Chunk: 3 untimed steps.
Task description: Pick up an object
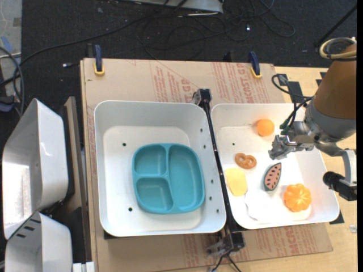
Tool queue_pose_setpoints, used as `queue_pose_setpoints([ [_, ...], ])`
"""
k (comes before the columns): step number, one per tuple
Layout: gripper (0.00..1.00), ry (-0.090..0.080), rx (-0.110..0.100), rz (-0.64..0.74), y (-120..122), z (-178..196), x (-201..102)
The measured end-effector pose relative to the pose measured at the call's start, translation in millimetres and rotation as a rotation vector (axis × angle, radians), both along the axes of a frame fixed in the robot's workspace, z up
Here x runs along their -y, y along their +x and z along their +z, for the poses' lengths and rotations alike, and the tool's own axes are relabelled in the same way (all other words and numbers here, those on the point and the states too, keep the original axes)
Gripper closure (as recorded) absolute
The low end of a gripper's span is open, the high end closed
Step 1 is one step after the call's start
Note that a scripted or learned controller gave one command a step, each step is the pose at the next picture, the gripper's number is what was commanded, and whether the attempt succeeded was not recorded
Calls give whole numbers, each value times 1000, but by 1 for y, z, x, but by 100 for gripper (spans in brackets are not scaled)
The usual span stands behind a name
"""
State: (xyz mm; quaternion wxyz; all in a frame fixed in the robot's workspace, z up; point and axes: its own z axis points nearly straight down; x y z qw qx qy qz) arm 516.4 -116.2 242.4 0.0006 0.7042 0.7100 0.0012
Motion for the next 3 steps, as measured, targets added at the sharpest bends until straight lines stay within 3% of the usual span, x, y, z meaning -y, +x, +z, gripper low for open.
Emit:
queue_pose_setpoints([
  [3,100,0,-2,0,64,-11,-144],
])
